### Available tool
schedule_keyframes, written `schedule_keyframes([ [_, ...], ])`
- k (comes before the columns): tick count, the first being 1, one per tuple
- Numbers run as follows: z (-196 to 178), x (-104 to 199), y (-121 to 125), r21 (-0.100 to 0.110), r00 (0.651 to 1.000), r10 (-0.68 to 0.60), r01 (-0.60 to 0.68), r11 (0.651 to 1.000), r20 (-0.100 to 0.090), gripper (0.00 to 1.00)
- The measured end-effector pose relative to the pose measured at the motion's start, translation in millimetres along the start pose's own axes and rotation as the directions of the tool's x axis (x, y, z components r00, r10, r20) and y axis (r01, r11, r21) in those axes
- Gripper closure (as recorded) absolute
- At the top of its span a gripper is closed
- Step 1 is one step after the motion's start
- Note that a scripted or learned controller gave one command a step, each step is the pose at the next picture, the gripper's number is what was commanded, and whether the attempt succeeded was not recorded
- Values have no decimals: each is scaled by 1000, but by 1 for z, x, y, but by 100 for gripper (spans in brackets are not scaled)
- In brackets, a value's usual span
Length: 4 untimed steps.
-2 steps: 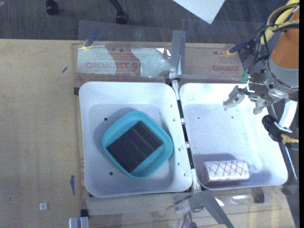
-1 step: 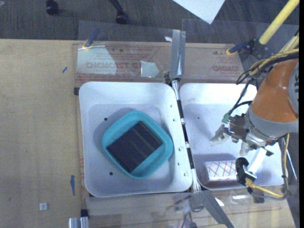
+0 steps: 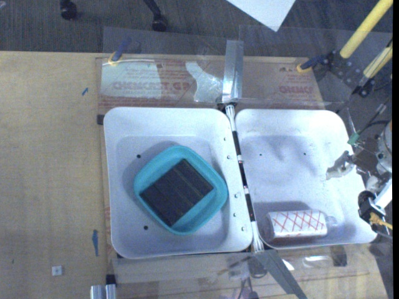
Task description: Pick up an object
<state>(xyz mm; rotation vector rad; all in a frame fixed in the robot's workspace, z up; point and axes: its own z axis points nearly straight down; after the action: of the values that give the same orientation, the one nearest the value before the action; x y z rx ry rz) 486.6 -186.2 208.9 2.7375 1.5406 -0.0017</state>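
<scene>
A teal square dish (image 3: 215, 189) sits tilted in the middle of the left bin (image 3: 124, 136), with a dark ribbed block (image 3: 176, 192) lying inside it. In the right bin (image 3: 287, 142), a white packet with a red criss-cross pattern (image 3: 297, 222) lies flat against the front wall. My gripper (image 3: 340, 166) hangs at the right bin's right edge, above and to the right of the packet and well apart from it. Nothing shows in its grasp. The arm behind it is cut off by the view's right side.
A metal bracket (image 3: 232, 73) stands behind the seam between the bins. Yellow-handled clamps (image 3: 368, 20) and cables crowd the back right corner. Bare wooden bench (image 3: 50, 167) stretches to the left of the bins.
</scene>
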Motion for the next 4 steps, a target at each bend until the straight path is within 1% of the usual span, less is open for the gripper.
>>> schedule_keyframes([
  [1,44,6,-12,3,997,-83,83,997,-1,0],
  [2,96,74,-49,-2,993,-122,122,993,1,0],
  [3,25,140,-94,2,996,-84,84,996,0,0],
  [4,21,75,-29,0,989,-145,145,989,0,0],
])
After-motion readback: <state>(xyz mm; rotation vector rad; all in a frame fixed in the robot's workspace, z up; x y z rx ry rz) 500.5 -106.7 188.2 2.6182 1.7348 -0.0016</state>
